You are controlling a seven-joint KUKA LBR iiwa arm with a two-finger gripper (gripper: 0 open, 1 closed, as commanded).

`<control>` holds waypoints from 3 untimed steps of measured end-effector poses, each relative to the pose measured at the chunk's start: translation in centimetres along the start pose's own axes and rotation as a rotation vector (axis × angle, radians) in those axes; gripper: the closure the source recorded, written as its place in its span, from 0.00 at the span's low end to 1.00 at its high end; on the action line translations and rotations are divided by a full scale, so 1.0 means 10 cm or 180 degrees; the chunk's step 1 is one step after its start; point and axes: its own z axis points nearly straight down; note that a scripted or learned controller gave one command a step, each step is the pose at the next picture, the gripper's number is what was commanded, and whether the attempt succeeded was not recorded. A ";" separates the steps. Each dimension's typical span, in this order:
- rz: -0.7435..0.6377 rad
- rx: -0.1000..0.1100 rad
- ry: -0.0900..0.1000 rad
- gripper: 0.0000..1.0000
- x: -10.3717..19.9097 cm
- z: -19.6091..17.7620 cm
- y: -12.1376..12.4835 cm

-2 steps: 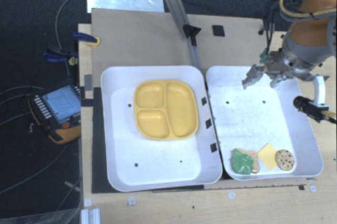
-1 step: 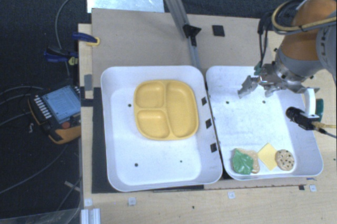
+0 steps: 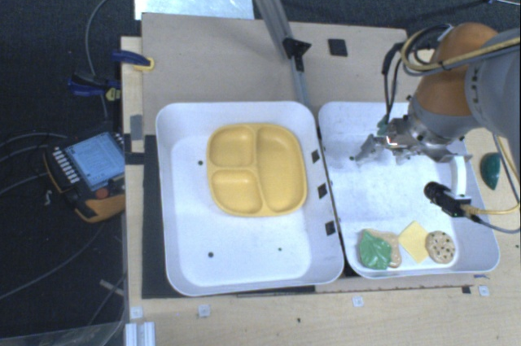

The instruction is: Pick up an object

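Nearest the camera, along the front edge of the right bin [image 3: 342,133], lie three small things in a row: a green leafy piece [image 3: 374,250], a yellow wedge [image 3: 413,241] and a round speckled cookie [image 3: 440,247]. The green piece and the wedge look close to touching, and the cookie sits just beside the wedge. Any of them could be the object to pick; none is lifted. Further back in the same bin hangs the gripper [image 3: 368,151], well apart from those pieces, over bare white floor. Whether its jaws are wide or narrow I cannot tell from this angle, and nothing is seen between them. The left bin [image 3: 175,198] holds a yellow divided plate [image 3: 256,169]. Judging by this, the reach, grasp and lift all remain
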 end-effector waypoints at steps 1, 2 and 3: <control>-0.0001 -0.0020 -0.0002 1.00 0.00 -0.15 0.02; 0.0002 -0.0022 -0.0002 1.00 -0.02 -0.59 -0.01; -0.0009 -0.0017 -0.0001 1.00 -0.02 -0.80 -0.01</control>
